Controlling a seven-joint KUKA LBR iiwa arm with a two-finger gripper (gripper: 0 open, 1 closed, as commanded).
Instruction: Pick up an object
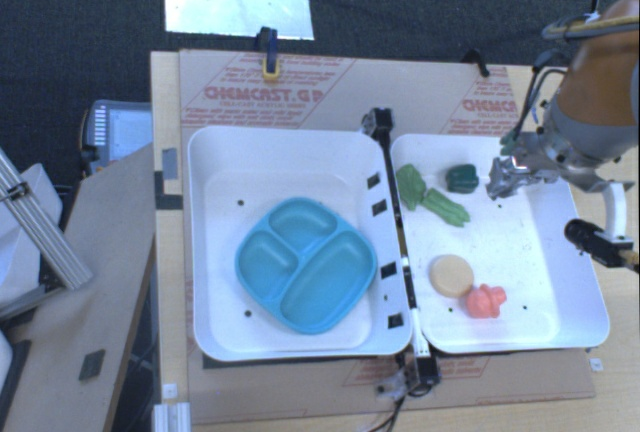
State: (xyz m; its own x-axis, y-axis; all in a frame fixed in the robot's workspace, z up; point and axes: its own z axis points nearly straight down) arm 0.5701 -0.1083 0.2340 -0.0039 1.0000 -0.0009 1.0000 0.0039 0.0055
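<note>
Tool (503,182) over right bin's (575,320) upper part, grip state unreadable at this slant; nearest target dark green block (461,178) just beside it, left; best to centre above block, descend straight, avoid nudging light green piece (430,197) nearby.

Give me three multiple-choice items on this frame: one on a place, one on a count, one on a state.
1. Where is the blue divided plate?
A. left bin
B. right bin
C. on the cardboard

2. How many loose objects lie in the right bin?
A. two
B. four
C. six

3. How does the gripper stand to the objects?
A. above the bin near the dark green piece
B. pressing the pink toy
C. resting on the plate

Answers:
A, the blue divided plate lies in the left bin.
B, dark green piece, light green piece, tan disc, pink toy.
A, the gripper hangs beside that piece.
</note>
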